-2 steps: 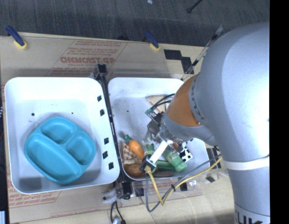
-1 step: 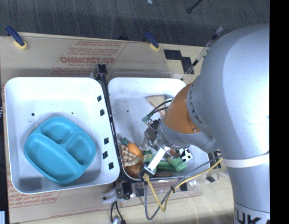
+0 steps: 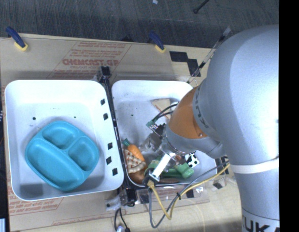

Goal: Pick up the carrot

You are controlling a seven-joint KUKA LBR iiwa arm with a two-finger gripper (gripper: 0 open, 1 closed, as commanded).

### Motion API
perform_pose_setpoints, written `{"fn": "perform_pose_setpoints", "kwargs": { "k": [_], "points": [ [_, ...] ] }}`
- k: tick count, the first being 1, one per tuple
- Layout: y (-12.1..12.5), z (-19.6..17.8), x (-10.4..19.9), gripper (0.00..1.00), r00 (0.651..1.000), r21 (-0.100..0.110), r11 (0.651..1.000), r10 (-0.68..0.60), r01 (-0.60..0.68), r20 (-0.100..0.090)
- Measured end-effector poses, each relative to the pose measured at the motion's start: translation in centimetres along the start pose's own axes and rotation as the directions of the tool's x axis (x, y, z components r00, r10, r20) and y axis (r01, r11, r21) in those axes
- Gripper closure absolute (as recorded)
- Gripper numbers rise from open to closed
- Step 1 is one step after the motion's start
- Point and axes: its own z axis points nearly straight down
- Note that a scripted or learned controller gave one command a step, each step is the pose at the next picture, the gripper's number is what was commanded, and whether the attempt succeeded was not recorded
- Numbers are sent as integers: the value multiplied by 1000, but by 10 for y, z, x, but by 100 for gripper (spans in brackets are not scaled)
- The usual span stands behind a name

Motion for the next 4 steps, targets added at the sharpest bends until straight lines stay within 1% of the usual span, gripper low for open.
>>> {"fn": "perform_pose_setpoints", "kwargs": {
  "k": [1, 2, 3, 4],
  "points": [
    [0, -10, 1, 100, 1000, 6, 1000, -8, 8, -1],
    [3, -1, 2, 100, 995, -2, 995, 99, -99, 3],
    [2, -10, 3, 100, 996, 4, 996, 91, -91, 3],
    [1, -3, -1, 100, 967, -3, 967, 255, -255, 0]
  ]
}}
